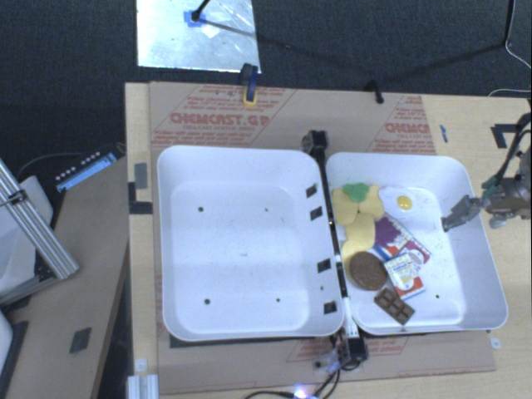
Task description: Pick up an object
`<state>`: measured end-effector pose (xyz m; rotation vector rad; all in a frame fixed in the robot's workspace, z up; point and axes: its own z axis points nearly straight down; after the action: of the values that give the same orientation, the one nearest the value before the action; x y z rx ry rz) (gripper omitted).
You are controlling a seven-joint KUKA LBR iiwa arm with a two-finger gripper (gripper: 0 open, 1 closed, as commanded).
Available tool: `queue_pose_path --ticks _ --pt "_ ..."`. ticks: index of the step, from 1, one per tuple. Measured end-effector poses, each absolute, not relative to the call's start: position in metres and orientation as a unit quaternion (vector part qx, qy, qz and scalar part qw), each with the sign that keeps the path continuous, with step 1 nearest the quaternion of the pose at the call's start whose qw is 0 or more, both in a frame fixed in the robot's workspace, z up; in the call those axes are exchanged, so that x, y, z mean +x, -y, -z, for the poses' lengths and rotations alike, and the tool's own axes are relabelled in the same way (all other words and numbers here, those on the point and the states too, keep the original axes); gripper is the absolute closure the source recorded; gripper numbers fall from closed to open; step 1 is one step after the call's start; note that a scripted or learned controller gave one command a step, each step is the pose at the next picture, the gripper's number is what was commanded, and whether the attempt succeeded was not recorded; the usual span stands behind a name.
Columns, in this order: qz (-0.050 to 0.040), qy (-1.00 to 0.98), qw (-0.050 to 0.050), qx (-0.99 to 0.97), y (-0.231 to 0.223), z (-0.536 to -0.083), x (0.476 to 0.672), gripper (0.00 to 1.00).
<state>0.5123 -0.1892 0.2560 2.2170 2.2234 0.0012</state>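
Brown cookie [366,270] in rt bin [465,306]; end effector [460,214] well apart, upper rt.

Left bin [241,248] floor open; right bin [465,248] left half crowded with toy food [374,239], right half free.

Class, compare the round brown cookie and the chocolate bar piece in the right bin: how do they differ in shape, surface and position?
The round brown cookie is a disc; the chocolate bar piece is a rectangle lying at a slant. The cookie looks smooth, the bar is scored into squares. The cookie touches the yellow toy and the printed packet; the bar lies nearer the front wall of the right bin. Both are brown and lie flat.
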Motion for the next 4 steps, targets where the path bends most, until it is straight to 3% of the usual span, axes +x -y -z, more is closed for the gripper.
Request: queue_pose_path --ticks 1,2,3,4 --pt "0.0012 -0.71 -0.006 0.704 0.12 -0.151 0.487 0.0" --pt "-0.0028 -0.71 0.003 0.704 0.093 -0.084 0.543 0.0" --pt "-0.0003 -0.708 -0.001 0.706 0.084 -0.107 0.521 0.0" --pt "-0.0046 -0.712 0.003 0.703 0.008 -0.189 0.553 0.0"
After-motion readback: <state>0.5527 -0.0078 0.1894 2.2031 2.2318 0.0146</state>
